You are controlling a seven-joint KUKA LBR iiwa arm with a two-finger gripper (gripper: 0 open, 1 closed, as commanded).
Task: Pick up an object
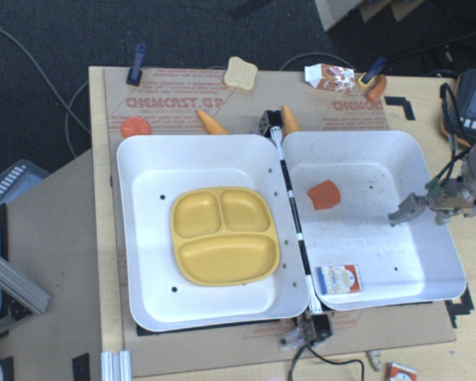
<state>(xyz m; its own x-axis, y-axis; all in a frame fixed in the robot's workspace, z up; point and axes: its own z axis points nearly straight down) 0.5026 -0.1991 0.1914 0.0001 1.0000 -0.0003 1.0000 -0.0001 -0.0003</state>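
A yellow divided plate fills the left bin, an orange object and small carton lie in the right bin, and the pincer, its opening unreadable, hovers at that bin's right side above the cardboard-topped counter.

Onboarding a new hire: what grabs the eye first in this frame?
The yellow three-compartment plastic plate in the middle of the left white bin. Next, the flat orange-red piece in the right white bin, with the hand low over that bin's right side.
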